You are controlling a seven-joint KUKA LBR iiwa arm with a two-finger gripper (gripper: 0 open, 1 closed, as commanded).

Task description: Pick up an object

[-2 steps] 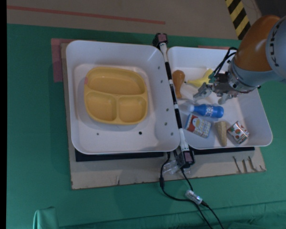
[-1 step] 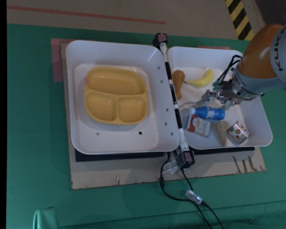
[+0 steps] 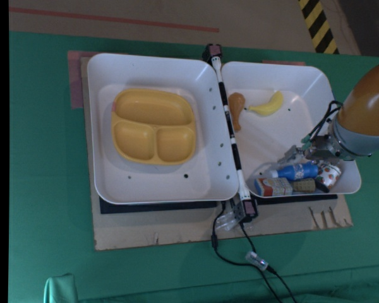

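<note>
Orange band: marks the arm (image 3: 366,109) where it reaches in from the right over the right bin (image 3: 309,74).
Gripper: the gripper (image 3: 312,151) hangs low over the near right corner of that bin, just above the cluster of objects; whether it is wide, narrow or closed on anything I cannot tell, as the tip is small and dark against the clutter.
Nearest candidate: a blue bottle (image 3: 295,171) lies on its side just below the gripper, cap pointing left.
Neighbours: a small carton (image 3: 271,186) sits just near of the bottle, and a red-and-white patterned item (image 3: 328,173) touches its right end.
Other options: a banana (image 3: 268,105) and a brown drumstick (image 3: 237,108) lie apart at the far side of the same bin.
Left bin: holds a yellow divided tray (image 3: 154,125).
Doing it well: in my judgement, close across the bottle's narrow body, centred along its length, descending straight so the neighbours are not nudged.
Risk: the round bottle may roll out of the grasp.
</note>
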